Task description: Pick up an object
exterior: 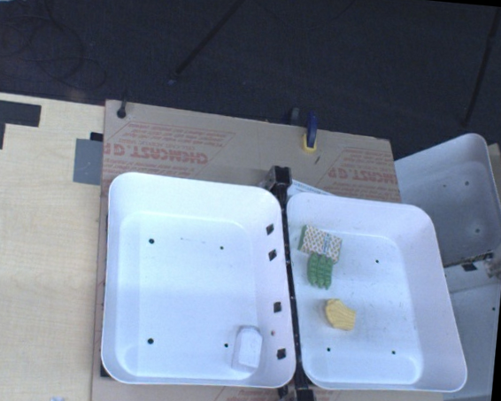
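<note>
Frankly, gripper state: can't tell, apart or together.

Task things sit in the two bins. In the right bin [435, 348], near its upper-left corner: a small packet w/ a white-and-tan check pattern [321, 242]. A green knobbly block [320, 270] lies just below it, touching or nearly so. A yellow lump [340, 315] rests lower and slightly right, apart from the green block, approx. mid-bin. In the left bin [118, 315], a white blocky object [247, 347] sits near the lower-right corner, close to the wall, hard to make out vs. the white floor.

The bins stand side by side, rims meeting along a centre seam w/ small black clips [272, 254] down it. Both rest on a brown board [193, 149] w/ red mirrored print. A blue-and-yellow clamp [310, 132] is at the board's top edge. Left of the board: pale wooden bench top [22, 260] w/ black and grey patches near its top. Right of the bins: a pale grey tilted panel [451, 194]. Beyond, a dark floor w/ cables [40, 4].
</note>
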### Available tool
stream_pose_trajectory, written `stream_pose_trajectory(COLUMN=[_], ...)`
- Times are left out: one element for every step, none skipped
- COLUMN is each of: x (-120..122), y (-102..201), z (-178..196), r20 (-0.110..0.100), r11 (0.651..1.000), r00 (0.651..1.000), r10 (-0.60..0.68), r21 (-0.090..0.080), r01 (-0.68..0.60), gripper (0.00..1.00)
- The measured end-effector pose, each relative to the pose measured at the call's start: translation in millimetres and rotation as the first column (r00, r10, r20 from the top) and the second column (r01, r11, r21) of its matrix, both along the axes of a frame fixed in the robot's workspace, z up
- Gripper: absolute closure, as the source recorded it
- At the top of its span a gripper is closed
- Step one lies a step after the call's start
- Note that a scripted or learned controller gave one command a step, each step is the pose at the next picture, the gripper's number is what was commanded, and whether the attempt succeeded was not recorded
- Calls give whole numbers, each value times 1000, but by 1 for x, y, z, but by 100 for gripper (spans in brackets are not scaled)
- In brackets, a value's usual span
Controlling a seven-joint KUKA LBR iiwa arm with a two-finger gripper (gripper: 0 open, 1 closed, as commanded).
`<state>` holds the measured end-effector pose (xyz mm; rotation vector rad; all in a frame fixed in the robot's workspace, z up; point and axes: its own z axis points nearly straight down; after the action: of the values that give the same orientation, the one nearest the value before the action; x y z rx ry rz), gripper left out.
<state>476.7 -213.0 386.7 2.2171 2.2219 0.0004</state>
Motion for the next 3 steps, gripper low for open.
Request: stream_pose_trajectory(x=[-2, 0, -1], y=[32, 12, 28], z=[-75, -10, -56], r20=[-12, 2, -8], r11=[1000, 1000, 1000], r00=[1000, 1000, 1000], r10=[0, -2, -1], r21=[6, -1, 4], r01=[0, 2, 1], gripper=[100, 100, 100])
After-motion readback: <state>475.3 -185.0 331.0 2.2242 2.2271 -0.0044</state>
